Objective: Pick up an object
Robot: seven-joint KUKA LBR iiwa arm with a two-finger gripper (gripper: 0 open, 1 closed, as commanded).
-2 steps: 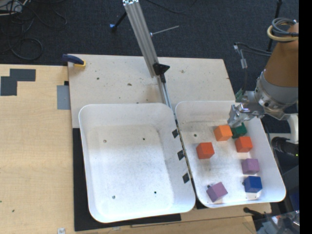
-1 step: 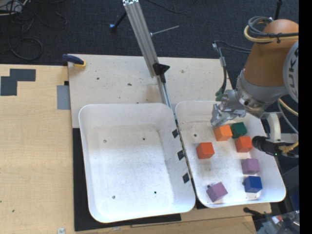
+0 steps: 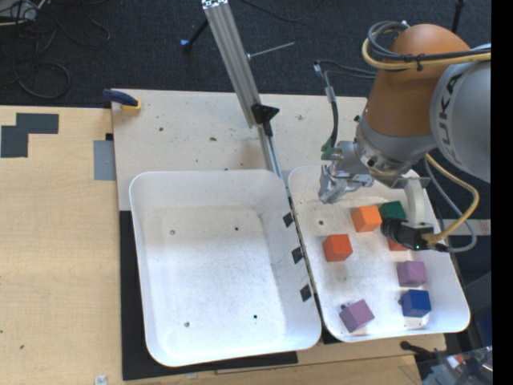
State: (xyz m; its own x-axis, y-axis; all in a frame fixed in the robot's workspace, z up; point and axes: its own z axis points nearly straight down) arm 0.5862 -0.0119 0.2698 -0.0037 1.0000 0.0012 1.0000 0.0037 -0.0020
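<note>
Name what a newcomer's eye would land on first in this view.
The big grey and orange arm reaching in from the right, its gripper hanging above the right bin. Next, the bright blocks scattered there: orange block, red block, two purple blocks, blue block.

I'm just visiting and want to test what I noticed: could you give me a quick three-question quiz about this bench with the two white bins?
1. True or false: the blocks lie in the bin nearer the arm.
2. Which block lies closest to the gripper? A) blue block B) lighter orange block C) purple block near the divider
3. How many purple blocks are there?

Key
1. True: they sit in the right bin; the left bin holds none.
2. B; the gripper hovers over the bin's far end, up and left of that block.
3. Two: one by the divider, the other purple block just above the blue one.
</note>
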